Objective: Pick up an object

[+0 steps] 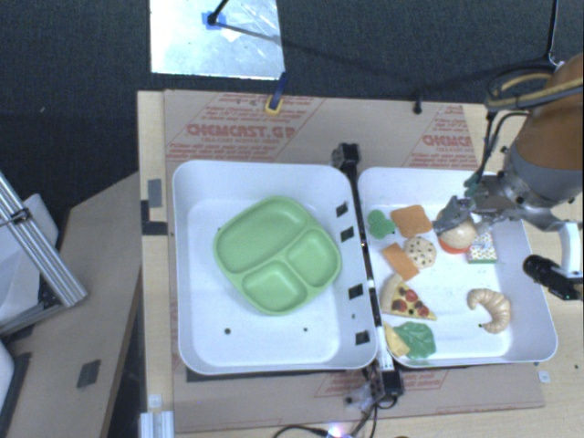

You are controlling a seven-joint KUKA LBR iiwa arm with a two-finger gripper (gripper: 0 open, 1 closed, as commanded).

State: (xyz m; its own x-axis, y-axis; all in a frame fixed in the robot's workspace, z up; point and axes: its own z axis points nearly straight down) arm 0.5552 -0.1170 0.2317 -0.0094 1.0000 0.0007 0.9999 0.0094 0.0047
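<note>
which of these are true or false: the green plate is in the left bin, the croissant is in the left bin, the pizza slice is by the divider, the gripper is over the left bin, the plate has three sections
1. The green plate is in the left bin. True.
2. The croissant is in the left bin. False: it lies in the right bin, near the front right corner.
3. The pizza slice is by the divider between the bins. True.
4. The gripper is over the left bin. False: it is over the right bin, by a round pale and red item.
5. The plate has three sections. True.
</note>
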